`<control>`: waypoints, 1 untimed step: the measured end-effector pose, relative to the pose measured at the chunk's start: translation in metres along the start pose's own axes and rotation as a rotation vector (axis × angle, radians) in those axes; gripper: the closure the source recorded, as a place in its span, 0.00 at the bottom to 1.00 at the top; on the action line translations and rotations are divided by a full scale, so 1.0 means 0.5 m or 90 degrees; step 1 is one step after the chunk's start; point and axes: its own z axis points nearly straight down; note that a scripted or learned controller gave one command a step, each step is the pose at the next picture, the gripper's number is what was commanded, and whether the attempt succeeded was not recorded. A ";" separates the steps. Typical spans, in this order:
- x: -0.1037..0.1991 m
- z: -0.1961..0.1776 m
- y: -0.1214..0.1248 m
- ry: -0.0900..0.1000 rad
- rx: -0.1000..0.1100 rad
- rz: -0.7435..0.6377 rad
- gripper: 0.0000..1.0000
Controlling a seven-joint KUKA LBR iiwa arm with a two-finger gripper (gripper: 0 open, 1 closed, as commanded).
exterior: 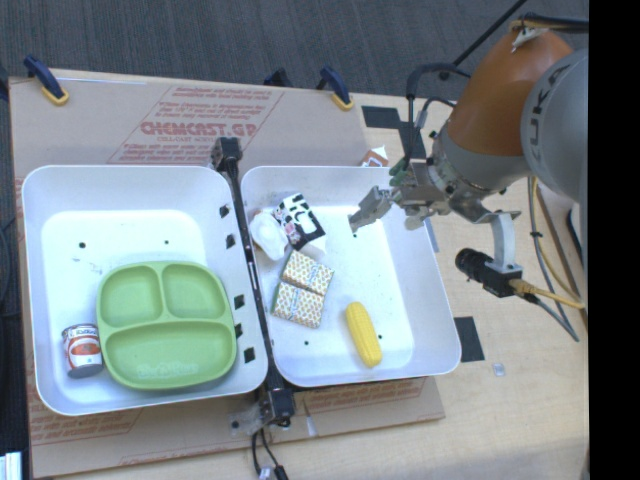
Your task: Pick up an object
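My gripper (390,216) hangs over the upper right part of the right bin (425,268). It is open and holds nothing. Below it and to the left lie a black-and-white patterned item (299,219) and a white lump (266,234), close to the divider. Two tan checkered packets (304,288) sit in the bin's middle. A yellow corn cob (364,334) lies near the front. All of these are apart from the gripper.
The left bin (60,203) holds a green divided plate (165,324) and a small red-and-white can (83,350) at its front left corner. Cardboard (190,118) lies under the bins, held by blue clamps (335,85). Cables (545,293) run along the bench at right.
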 end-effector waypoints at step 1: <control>-0.065 0.242 0.016 0.000 0.002 0.000 0.00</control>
